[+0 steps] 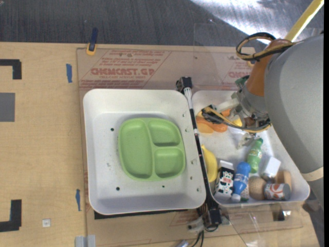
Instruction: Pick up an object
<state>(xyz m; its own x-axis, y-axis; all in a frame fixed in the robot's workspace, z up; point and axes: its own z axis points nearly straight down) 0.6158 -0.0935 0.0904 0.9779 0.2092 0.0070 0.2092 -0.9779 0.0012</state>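
Arm [295, 102] is reached into the right bin [300, 187] from the right, wrist over the far end. Gripper [245, 122] is positioned low over the clutter there, presumably to make a grab. Finger state cannot be told; the tips are masked by the wrist and the items under it.

Candidate objects are all in the right bin. An orange piece [218, 127] and a yellow piece [226, 118], smooth plastic, lie just beside the gripper. A green bottle [254, 156] lies near it, tilted. A banana [209, 163] is pressed against the bin's left wall. A blue bottle [240, 181], a black-and-white carton [225, 181] and a can [272, 190] are packed along the near wall.

The left bin [97, 138] holds a green tray [134, 148], matte, three compartments, flat and centred.

Nothing is seen held.
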